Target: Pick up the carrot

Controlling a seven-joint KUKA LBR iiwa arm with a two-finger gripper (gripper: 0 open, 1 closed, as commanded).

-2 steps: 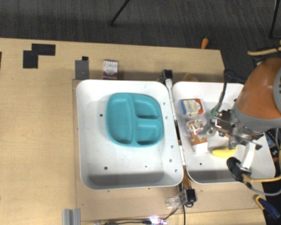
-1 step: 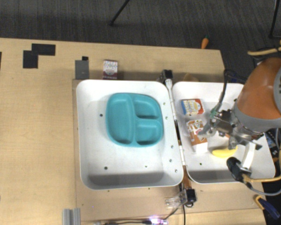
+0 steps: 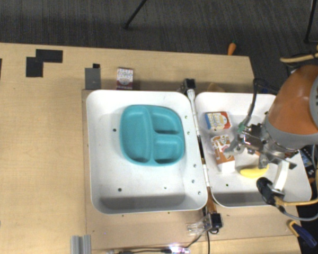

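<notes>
My gripper [image 3: 245,142] hangs low over the middle of the right bin [image 3: 228,194]. It sits just right of a brown and white carton [image 3: 221,151] and above a yellow banana-like piece [image 3: 253,172]. The grey wrist and its orange band [image 3: 294,107] cover the right part of this bin and hide whatever lies beneath them.
A small white carton with a blue and orange label [image 3: 217,121] lies at the back of the right bin. A teal divided plate [image 3: 151,134] fills the middle of the left bin [image 3: 103,157]. A small box [image 3: 125,78] stands on the bench behind the left bin. Cables trail at the right bin's front right corner.
</notes>
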